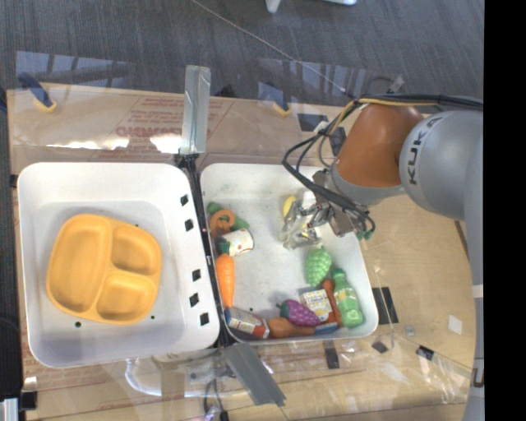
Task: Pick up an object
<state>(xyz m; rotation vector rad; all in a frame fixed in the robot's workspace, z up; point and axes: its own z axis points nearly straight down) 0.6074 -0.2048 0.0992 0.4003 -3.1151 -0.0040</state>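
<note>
Grey arm (436, 164) with orange band: enters from the right, over the right bin (263, 177).
Left bin (33, 247): holds a yellow divided plate (103, 267).
Right bin: carrot (225, 279), green grapes (319, 266), purple grapes (301, 312), green bottle (348, 304) lie along its left and lower sides.
Gripper (302, 230): low in the right bin, beside a yellow piece (288, 205); grip state cannot be told.

Dark grey carpet floor (99, 25), plastic-covered wooden bench (99, 115)
</note>
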